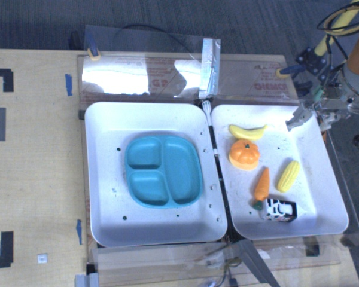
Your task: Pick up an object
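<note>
Left bin (102, 124): white, holds turquoise-blue divided plate (164, 170). Right bin (329, 178): white, speckled with small dark dots. Near its back-left corner, yellow banana (247, 131); just in front, orange pumpkin (244, 155) with green stem. Carrot (262, 185): orange, green top. Corn cob (288, 176): yellow. Toy cow (280, 210) near front edge: black and white patches. Bench (36, 160): pale wood, black corner marks, blue tape bits.
</note>
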### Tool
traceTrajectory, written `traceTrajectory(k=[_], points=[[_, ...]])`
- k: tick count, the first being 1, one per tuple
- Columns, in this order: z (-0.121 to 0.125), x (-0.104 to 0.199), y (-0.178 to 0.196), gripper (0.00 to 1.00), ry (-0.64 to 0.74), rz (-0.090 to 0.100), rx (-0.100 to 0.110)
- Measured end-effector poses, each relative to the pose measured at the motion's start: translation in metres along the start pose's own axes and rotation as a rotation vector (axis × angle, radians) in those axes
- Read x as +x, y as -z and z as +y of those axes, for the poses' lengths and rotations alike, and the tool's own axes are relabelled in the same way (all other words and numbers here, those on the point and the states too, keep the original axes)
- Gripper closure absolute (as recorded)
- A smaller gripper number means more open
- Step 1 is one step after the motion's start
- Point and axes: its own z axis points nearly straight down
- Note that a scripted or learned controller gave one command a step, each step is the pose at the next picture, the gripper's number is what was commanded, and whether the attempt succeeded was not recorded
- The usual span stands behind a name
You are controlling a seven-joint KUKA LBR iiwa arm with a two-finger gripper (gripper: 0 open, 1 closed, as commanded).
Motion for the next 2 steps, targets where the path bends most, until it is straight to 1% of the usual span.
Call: traceTrajectory(k=[1, 2], points=[[-0.014, -0.028, 0.014, 0.00, 0.042, -0.004, -0.005], [-0.044, -0.038, 0.090, 0.00, 0.027, -0.006, -0.010]])
